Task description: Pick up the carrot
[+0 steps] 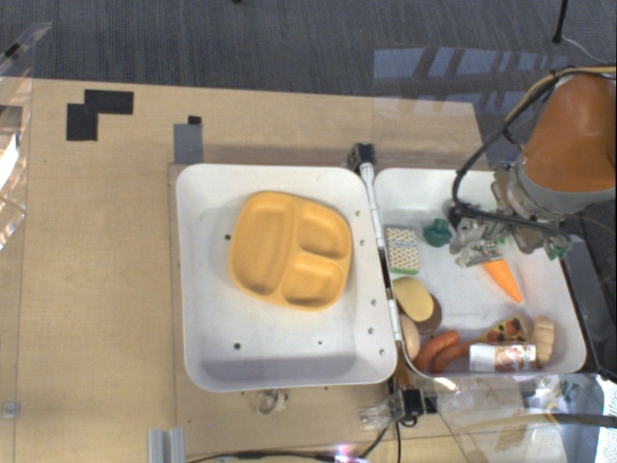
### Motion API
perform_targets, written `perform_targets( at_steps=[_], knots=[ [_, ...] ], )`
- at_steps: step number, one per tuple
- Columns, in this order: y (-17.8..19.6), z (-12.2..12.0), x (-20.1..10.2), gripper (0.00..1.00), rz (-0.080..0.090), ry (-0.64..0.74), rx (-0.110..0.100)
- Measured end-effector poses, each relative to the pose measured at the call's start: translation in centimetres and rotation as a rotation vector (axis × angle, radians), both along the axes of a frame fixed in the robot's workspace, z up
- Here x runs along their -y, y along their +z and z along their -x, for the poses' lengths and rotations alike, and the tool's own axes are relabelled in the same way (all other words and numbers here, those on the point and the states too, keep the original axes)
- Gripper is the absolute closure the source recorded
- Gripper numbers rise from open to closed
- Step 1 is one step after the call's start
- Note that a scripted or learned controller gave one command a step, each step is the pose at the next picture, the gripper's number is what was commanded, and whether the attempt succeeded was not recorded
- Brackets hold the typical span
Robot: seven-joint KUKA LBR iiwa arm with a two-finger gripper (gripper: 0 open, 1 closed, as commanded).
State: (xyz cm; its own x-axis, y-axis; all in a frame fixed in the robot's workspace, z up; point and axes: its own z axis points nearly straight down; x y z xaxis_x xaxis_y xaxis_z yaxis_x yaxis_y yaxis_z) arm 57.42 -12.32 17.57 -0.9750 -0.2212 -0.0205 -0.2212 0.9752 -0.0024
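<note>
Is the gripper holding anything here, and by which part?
The gripper sits at the carrot's thick end, but an actual hold cannot be told.

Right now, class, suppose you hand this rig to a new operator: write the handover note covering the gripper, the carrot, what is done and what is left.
Gripper: low inside the right bin, at the carrot's upper end. I cannot tell whether it grips the carrot.
Carrot: lying in the right bin, pointing toward its lower right corner, apart from the other items along the bin's bottom edge.
Yellow divided plate: in the left bin, not involved.
Done: the arm has reached the carrot.
Left: confirm a grip, then lift the carrot clear of the bin.
</note>
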Motion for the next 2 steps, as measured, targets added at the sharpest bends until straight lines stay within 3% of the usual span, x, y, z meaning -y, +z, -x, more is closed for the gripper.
perform_targets(
  at_steps=[1,2],
  knots=[
    [-0.3,0.3,0.5,0.00,0.002,-0.007,-0.007],
    [-8.4,-1.2,4.8,0.00,0.004,0.028,-0.009]
  ],
)
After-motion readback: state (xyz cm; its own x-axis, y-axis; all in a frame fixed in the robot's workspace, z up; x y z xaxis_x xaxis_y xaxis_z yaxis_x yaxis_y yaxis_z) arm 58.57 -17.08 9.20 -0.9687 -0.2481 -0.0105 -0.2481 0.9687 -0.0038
